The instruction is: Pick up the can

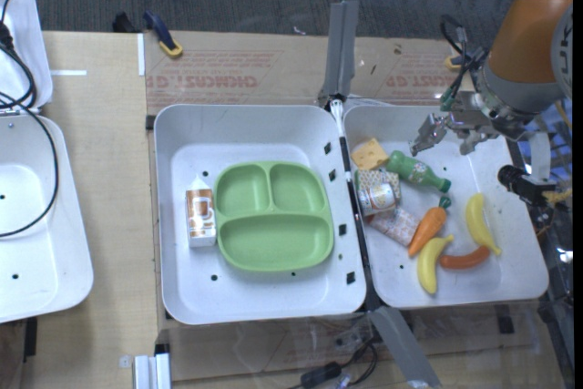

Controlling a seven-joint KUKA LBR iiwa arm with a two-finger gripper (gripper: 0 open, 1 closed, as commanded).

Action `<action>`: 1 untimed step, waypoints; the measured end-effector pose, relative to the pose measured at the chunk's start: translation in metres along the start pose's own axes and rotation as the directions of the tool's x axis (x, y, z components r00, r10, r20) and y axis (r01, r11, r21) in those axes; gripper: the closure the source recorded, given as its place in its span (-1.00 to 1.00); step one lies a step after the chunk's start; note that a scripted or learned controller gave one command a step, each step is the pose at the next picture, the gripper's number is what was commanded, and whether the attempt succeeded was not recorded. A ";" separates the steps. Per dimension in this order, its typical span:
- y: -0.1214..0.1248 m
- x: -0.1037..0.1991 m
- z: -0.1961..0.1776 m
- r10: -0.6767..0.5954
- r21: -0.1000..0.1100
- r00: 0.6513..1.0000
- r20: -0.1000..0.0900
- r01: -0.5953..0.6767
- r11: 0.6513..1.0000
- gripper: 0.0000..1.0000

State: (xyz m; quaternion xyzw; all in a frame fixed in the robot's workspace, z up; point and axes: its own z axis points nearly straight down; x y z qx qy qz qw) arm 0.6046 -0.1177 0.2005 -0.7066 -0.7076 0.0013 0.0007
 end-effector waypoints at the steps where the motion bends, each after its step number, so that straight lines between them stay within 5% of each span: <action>1: -0.019 -0.006 -0.028 0.008 -0.001 1.000 0.000 -0.008 1.000 -1.00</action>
